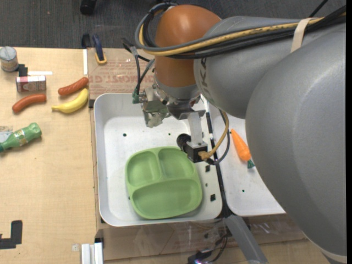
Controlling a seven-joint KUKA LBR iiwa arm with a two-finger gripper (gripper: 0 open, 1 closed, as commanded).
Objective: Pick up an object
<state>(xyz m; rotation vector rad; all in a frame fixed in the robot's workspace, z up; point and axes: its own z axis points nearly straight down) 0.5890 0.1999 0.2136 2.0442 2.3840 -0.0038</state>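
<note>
You see the big grey arm [286, 92] reaching in over the green plate [164, 183] from the plate's right side. The brown tabletop [49, 191] spreads out to the left of the plate.

The plate lies flat in a white bin [110, 142], in the near part of it. The plate has three little sections. A second white bin [247, 191] sits just to the right of the plate's bin.

The claw [155, 116] hangs above the bin floor, just past the far edge of the plate. It is near the plate but not touching it. You cannot tell if the claw is open or closed, and nothing can be seen held in it.

A green bottle [21, 136] lies on its side on the tabletop, well to the left of the plate. A yellow banana [72, 103] lies up and to the left of the plate, just outside the bin. An orange carrot [240, 145] lies in the second bin, to the right of the plate.

Two red sausages sit past the banana, farther from the plate: one [73, 85] just beside the banana, the other [29, 102] more to the left. A small box [31, 83] and a little can [7, 58] are farthest from the plate.
</note>
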